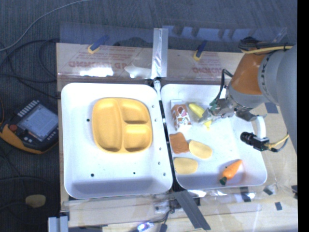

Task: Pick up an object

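Two shallow white bins sit side by side on the surface [285, 129], seen from above. Using the divider [164, 134] between them as the landmark: left of it, one bin [77, 144] holds a single yellow compartment tray [121, 124]. Right of it, the second bin [251, 173] holds six items. Touching the divider side are one red-and-white packet [180, 116], one brown slab [178, 143] and one pale yellow oval [185, 166]. A second pale oval [200, 149] lies just beyond the slab, one yellow piece [195, 110] sits beside the packet, and one orange carrot [231, 170] lies farthest from the divider, near the bin's front corner. The grey arm with its orange band [246, 76] reaches in from the right, its tool [211, 116] low over the bin beside the yellow piece; whether its fingers are apart or together cannot be told.
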`<state>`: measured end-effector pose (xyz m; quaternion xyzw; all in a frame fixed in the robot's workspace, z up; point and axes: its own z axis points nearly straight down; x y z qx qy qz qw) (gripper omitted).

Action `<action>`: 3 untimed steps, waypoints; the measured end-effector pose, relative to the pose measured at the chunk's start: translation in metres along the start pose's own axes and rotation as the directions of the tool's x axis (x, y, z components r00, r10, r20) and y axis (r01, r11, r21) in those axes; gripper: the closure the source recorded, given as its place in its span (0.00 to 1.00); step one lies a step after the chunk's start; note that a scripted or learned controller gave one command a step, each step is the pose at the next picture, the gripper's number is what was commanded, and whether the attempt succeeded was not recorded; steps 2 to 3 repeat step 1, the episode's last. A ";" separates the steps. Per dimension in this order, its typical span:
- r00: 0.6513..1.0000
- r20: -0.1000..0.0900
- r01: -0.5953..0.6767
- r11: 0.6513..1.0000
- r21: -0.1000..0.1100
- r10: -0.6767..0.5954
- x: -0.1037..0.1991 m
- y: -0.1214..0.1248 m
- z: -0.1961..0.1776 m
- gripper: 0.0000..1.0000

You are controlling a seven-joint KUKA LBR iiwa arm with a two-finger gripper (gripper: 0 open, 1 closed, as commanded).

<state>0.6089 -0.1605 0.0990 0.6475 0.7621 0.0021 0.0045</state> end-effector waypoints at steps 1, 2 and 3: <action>1.000 -0.004 -0.019 1.000 0.013 0.019 0.079 0.019 -0.084 1.00; 1.000 -0.004 -0.019 1.000 0.013 0.019 0.079 0.019 -0.084 1.00; 1.000 -0.004 -0.019 1.000 0.013 0.019 0.079 0.019 -0.084 1.00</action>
